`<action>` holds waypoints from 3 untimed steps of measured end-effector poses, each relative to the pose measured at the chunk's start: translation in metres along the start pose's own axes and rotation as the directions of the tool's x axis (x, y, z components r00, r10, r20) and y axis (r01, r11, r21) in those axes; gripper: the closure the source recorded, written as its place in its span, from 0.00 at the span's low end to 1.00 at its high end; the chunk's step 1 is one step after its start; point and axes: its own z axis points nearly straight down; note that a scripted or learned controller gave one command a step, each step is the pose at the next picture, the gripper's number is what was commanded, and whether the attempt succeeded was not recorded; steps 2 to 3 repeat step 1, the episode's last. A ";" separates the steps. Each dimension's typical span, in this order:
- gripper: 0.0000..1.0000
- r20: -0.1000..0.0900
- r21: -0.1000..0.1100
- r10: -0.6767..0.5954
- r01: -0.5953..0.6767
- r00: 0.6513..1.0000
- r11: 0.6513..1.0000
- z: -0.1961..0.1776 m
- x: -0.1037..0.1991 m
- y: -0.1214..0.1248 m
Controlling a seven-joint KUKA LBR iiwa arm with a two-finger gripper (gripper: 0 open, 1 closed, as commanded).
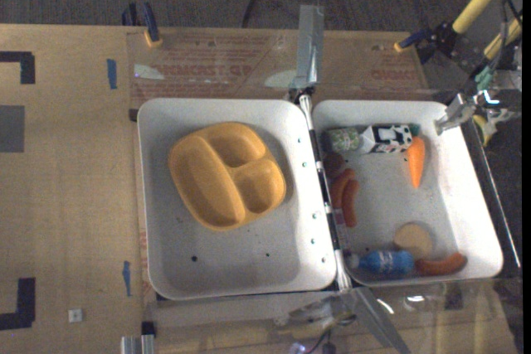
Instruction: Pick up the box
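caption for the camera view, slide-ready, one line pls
Before the pick: end effector at the right bin's far corner, milk-carton box lying by a carrot; yellow divided plate in the left bin.

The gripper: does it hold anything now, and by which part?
Nothing is held. The gripper is at the right bin's far corner, apart from the box.

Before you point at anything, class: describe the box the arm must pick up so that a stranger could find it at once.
Start with the right-hand white bin, the one holding several small items. Look along its far wall, in the corner nearest the other bin: the box lies there on its side, a small carton. Its green end and black-and-white cow patches distinguish it from the carrot beside it.
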 end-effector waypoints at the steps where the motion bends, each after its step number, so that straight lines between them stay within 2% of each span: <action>1: 0.00 -0.001 0.002 0.135 -0.135 0.991 0.991 0.129 -0.031 -0.073; 3: 0.00 -0.001 0.002 0.135 -0.135 0.991 0.991 0.129 -0.031 -0.073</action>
